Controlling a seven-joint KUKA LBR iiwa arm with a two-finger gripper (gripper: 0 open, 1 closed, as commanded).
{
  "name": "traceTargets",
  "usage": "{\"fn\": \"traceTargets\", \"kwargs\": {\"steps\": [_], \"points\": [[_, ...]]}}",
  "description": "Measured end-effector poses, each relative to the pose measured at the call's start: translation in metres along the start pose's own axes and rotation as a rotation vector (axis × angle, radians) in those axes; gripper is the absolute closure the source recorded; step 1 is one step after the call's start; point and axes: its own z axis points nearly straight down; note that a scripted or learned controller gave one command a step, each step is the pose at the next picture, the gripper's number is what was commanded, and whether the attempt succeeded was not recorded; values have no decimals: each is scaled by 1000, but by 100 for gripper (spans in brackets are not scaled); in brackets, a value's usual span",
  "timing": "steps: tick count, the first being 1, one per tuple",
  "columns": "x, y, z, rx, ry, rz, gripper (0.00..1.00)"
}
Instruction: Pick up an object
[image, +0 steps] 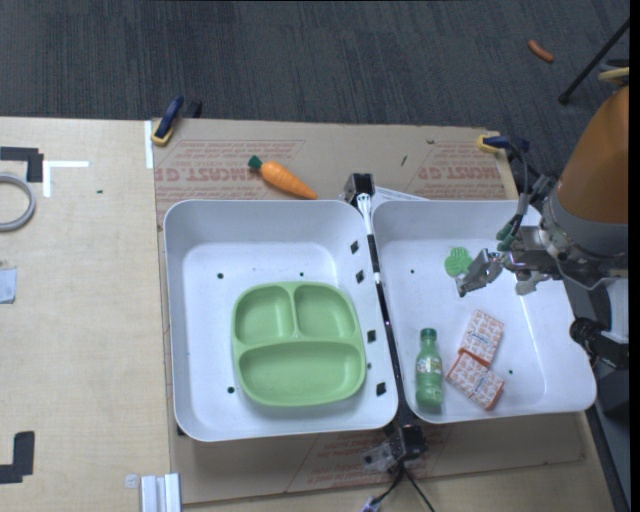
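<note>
Green bottle (429, 369) lying in right bin (560, 385), long axis near vertical in view, cap toward far side, hand (497, 272) above-right, well apart, fingers spread, grasping nothing

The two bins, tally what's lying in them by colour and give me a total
Green: 3, the plate, the bottle and a small green piece
Red and white: 2, the packets
Total: 5
</note>
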Motion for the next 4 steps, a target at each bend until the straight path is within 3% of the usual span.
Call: {"fn": "traceTargets", "kwargs": {"steps": [1, 2, 3, 4], "points": [[1, -35, 63, 0, 1, -290, 0], [-11, -33, 149, -7, 0, -342, 0], [-12, -32, 139, -8, -1, -337, 100], [52, -18, 25, -2, -1, -335, 100]]}}
